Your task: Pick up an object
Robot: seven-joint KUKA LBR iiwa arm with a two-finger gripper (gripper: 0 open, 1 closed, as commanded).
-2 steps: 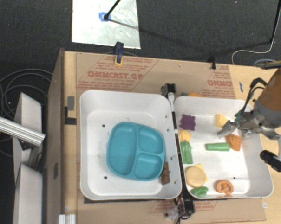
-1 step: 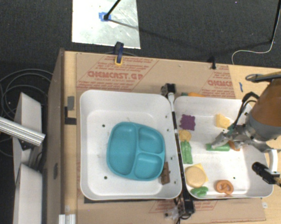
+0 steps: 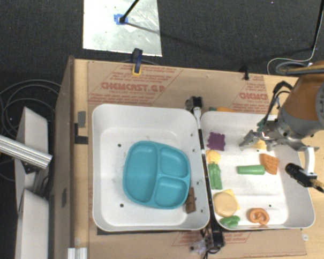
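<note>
My gripper [image 3: 259, 141] hangs over the back right part of the right bin [image 3: 298, 204], with its grey fingers spread open. It is just above and behind an orange wedge [image 3: 269, 163] and a green cylinder [image 3: 251, 169]. A purple piece [image 3: 216, 140] lies to its left. Along the bin's left wall sit a yellow piece [image 3: 213, 156] and a long green piece [image 3: 215, 176]. At the front lie a tan round piece [image 3: 226, 203], an orange ring [image 3: 258, 215] and a small green piece [image 3: 230, 221]. I see nothing held between the fingers.
The left bin [image 3: 113, 135] holds a blue divided plate [image 3: 156, 174] and a small brown item [image 3: 191, 200] at its right wall. A black fitting [image 3: 302, 175] on the arm overhangs the right bin's right edge. Cables run at the back right.
</note>
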